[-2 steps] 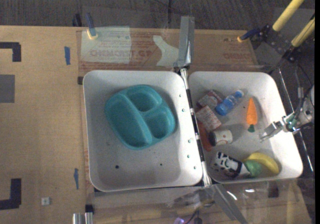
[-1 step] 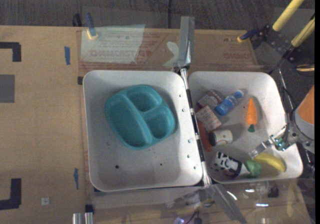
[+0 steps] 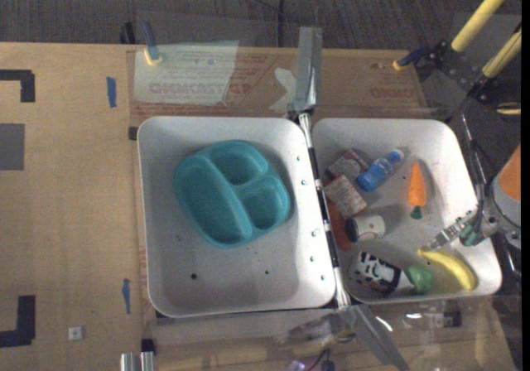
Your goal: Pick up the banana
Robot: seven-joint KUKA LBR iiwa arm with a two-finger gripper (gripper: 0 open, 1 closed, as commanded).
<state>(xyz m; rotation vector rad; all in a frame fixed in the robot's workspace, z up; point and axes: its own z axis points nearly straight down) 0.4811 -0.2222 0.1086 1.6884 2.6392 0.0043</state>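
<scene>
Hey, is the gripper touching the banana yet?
Cannot tell. In the camera view the gripper sits just above the banana near the right bin's lower right corner, and the slanted look-down hides whether any gap lies between them.

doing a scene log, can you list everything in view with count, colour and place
bins: 2, white, side by side on the bench
divided plate: 1, teal, middle of left bin
banana: 1, yellow, front right corner of right bin
carrot: 1, orange, right bin, right of centre
bottle: 1, blue and clear, upper middle of right bin
green item: 1, green, beside the banana's left end
black and white item: 1, front of right bin
small packets: 2, brownish, left side of right bin
arm: 1, grey with orange band, right edge
gripper: 1, just above the banana
</scene>
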